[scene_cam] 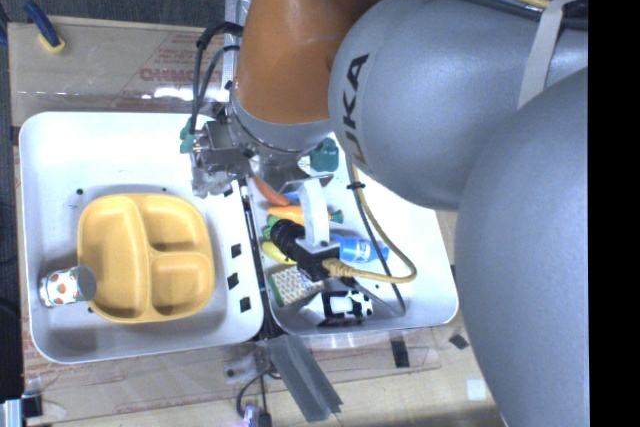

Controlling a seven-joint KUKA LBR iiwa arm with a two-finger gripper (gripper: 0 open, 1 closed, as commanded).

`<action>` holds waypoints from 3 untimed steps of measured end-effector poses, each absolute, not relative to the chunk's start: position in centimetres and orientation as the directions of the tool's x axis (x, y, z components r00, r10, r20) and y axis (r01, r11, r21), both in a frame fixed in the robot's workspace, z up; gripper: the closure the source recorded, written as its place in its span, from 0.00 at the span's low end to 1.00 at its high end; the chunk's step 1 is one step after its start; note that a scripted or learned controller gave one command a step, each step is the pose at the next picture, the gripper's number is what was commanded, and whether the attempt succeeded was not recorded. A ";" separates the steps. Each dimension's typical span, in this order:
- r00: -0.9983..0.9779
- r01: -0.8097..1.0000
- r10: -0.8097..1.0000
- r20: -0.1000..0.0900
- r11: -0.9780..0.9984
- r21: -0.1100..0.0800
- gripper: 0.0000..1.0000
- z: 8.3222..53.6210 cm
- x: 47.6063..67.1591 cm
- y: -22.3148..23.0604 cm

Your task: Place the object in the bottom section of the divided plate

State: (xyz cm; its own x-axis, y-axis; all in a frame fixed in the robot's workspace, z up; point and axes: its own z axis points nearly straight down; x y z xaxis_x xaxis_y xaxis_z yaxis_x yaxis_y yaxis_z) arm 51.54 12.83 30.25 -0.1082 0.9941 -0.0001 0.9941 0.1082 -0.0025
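Note:
A yellow divided plate [145,255] lies in the left bin [60,145], with three sections. The gripper [215,170] hangs over the ridge between the two bins, just right of the plate's upper right corner, under the orange wrist band [290,45]. Its tips are dark and small, and nothing can be made out between them. Several small objects lie in the right bin [420,305]: an orange piece [272,190], a blue and yellow item [355,250], a checked scrubber [290,287] and a black and white toy [345,307].
A small spotted cup [62,287] rests against the plate's lower left edge in the left bin. The grey arm covers most of the right bin and the view's right side. A blue clip [42,25] sits at the bench's far left corner.

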 end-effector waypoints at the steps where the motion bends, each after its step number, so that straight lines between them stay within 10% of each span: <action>1: 0.100 0.995 0.995 -0.001 -0.100 -0.006 1.00 25.9 50.4 1.3; 2: -0.080 0.997 0.997 0.000 0.080 -0.006 1.00 20.1 50.8 8.9; 3: 0.088 0.996 0.996 0.000 -0.088 -0.002 1.00 31.3 59.9 7.6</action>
State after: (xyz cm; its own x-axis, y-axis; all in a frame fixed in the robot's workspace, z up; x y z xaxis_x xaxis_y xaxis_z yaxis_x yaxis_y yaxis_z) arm 59.89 7.64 31.26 0.0880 0.9961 -0.0005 0.9961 -0.0881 -0.0018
